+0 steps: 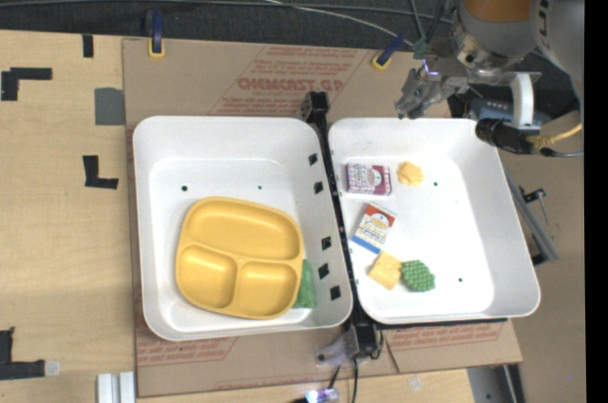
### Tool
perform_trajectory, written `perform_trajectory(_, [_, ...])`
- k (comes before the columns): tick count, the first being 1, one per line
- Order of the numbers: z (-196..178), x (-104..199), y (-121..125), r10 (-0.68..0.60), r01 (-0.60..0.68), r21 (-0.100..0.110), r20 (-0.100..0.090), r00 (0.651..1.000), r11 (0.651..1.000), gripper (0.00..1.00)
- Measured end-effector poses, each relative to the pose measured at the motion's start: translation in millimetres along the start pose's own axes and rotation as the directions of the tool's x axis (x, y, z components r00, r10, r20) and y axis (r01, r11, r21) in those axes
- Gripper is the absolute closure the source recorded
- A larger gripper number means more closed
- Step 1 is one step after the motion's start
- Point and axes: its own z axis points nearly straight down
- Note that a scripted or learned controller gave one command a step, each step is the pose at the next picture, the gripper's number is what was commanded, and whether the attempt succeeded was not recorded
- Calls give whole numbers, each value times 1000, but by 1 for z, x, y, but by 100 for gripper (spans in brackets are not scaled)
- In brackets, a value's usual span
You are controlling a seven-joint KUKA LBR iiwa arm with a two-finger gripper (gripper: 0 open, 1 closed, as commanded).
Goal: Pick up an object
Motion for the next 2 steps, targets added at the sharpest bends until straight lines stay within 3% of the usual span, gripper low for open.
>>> perform_trajectory(2, [15, 105, -7, -2, 2, 1, -1, 1000, 1000, 100])
